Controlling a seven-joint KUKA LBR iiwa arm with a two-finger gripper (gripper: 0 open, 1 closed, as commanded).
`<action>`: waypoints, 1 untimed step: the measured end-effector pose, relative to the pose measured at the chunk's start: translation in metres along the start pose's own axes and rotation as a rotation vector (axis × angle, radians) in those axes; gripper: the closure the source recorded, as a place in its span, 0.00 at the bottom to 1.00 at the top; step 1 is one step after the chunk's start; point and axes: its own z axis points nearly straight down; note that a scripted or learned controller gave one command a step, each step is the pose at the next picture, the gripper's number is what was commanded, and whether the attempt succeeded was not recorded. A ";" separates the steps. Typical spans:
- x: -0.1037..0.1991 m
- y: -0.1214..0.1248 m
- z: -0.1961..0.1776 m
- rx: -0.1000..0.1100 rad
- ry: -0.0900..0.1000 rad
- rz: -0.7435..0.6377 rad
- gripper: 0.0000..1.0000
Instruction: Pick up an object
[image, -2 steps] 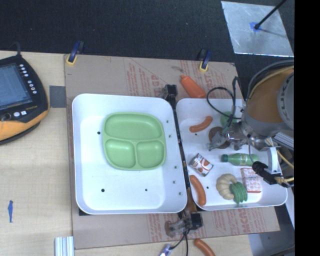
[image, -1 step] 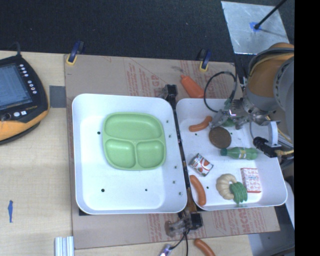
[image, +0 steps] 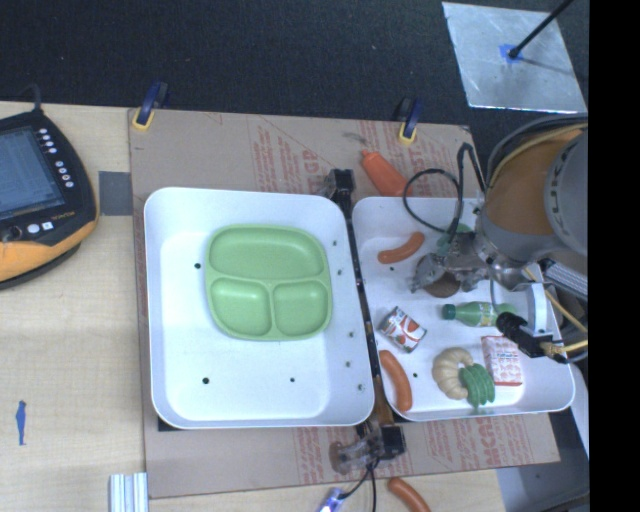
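The arm (image: 535, 195) reaches in from 3 o'clock and hangs over the upper part of the right bin (image: 560, 400). Its gripper (image: 447, 268) is low over the bin floor at about 12 o'clock of that bin's contents; whether it is clenched or released cannot be told.

Just beside the gripper, at its 10 o'clock, lies a small sausage (image: 401, 248), tilted, apart from the metal. At the gripper's 4 o'clock a green bottle (image: 476, 314) lies on its side. At 7 o'clock from the gripper a small red-and-white carton (image: 402, 329) rests near the bin's left wall. Further down, a second sausage (image: 396, 380) lies along that wall. At the bin's 6 o'clock sits a pale bun-shaped piece (image: 453, 369) touching a green leafy toy (image: 479, 386), and just beside them at 3 o'clock a red-and-white packet (image: 502, 361) lies flat.

The left bin (image: 180, 390) holds a green divided plate (image: 268, 281) in its upper middle.

Outside the bins, an orange carrot-like toy (image: 382, 173) lies on the cardboard sheet (image: 240, 150) at 12 o'clock of the right bin, and another sausage (image: 409, 493) lies at 6 o'clock near the lower edge. A teach pendant (image: 38, 200) rests on the bench at 9 o'clock.
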 end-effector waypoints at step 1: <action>-0.001 0.000 -0.010 0.002 -0.001 -0.002 1.00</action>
